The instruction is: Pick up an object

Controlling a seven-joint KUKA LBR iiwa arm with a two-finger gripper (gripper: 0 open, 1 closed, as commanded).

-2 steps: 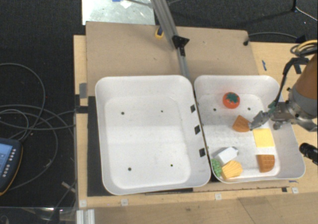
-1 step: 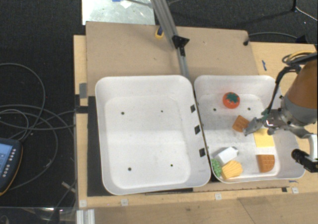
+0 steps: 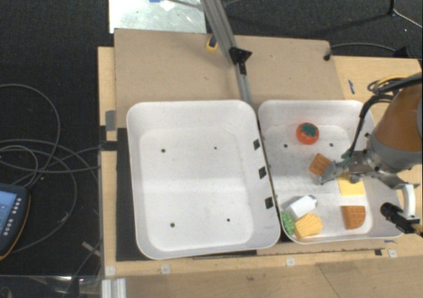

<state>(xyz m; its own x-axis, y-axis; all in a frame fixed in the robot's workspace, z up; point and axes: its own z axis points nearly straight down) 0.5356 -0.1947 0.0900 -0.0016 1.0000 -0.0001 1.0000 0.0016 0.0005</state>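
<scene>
A tablet [image 3: 10,214] lies on the dark floor at the far left, with cables [image 3: 39,151] looping beside it. The tabletop [image 3: 165,65] carries two white bins side by side. The left bin [image 3: 192,178] lies left of the right bin [image 3: 281,118], their rims touching along a line of small black clips [image 3: 262,172]. A grey pole [image 3: 218,16] slants down from the top of the view and ends just above where the bins meet.

All the objects lie in the right bin. Near its front left corner a green piece [image 3: 288,223] sits beside a white block [image 3: 303,206] and a yellow wedge [image 3: 308,226]. Toward the back sits a red-orange ball [image 3: 307,133]. Near the middle lies an orange block [image 3: 319,164], and the tool [image 3: 332,174] sits low right against it, touching or nearly touching its right edge. Whether the tool is open or closed cannot be told, and nothing is seen gripped in it. A yellow block [image 3: 351,187] lies just beside the tool, partly under the wrist, and an orange wafer [image 3: 353,217] lies in front of that. The arm [image 3: 400,128] reaches in over the bin's right rim.
</scene>
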